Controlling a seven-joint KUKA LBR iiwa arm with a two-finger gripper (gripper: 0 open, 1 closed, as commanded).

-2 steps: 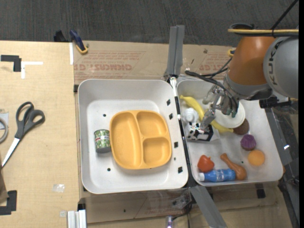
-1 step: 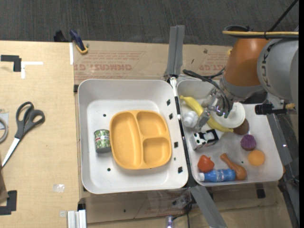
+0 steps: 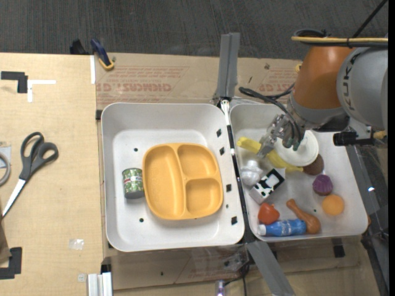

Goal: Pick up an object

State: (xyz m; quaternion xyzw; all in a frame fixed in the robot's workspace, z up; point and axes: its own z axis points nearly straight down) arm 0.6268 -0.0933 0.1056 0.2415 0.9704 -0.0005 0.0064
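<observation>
Seen from above: gripper (image 3: 276, 139) low in the right bin (image 3: 355, 217), over a yellow piece (image 3: 249, 144) near the divider; open or closed, cannot tell. Beside it a white disc (image 3: 305, 150), checkered cube (image 3: 268, 184), purple ball (image 3: 322, 184), orange ball (image 3: 333, 205), blue bottle (image 3: 284, 228). In the left bin (image 3: 117, 165): yellow tray (image 3: 182, 180), green can (image 3: 133, 183) touching its left edge. On the worktop (image 3: 49, 214), scissors (image 3: 28, 162).

The divided tray (image 3: 183, 180) lies in my left bin (image 3: 114, 165); a can (image 3: 133, 183), seemingly touching, sits left of the tray.
</observation>
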